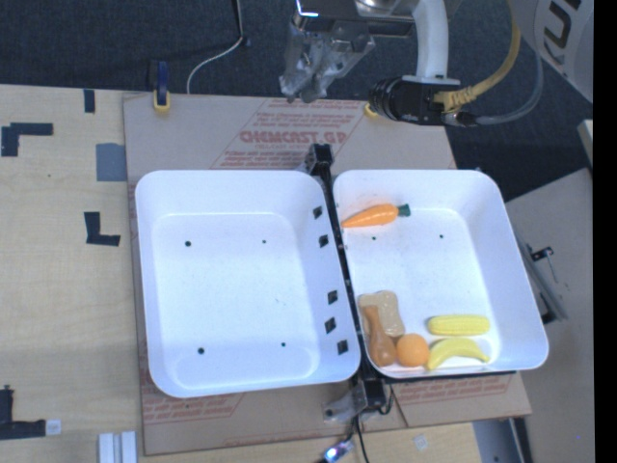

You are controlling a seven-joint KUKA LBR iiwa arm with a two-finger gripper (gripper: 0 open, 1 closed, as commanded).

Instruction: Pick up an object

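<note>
The right bin (504, 222) holds several toy foods. An orange carrot (369, 216) with a green top lies near its back left. At its front sit a tan bread piece (383, 310), a brown sausage (377, 341), an orange ball (412, 351), a yellow corn cob (458, 325) and a banana (458, 353). My gripper (310, 83) hangs high beyond the bins' back edge, above the cardboard sheet, far from every object. Nothing hangs beneath it.
The left bin (145, 201) adjoins the right one along a clipped seam (333, 258). Both rest on a printed cardboard sheet (280, 133). A black cable (217, 56) and a yellow hose (487, 80) run behind the bins. The wooden bench (58, 258) stretches to the left.
</note>
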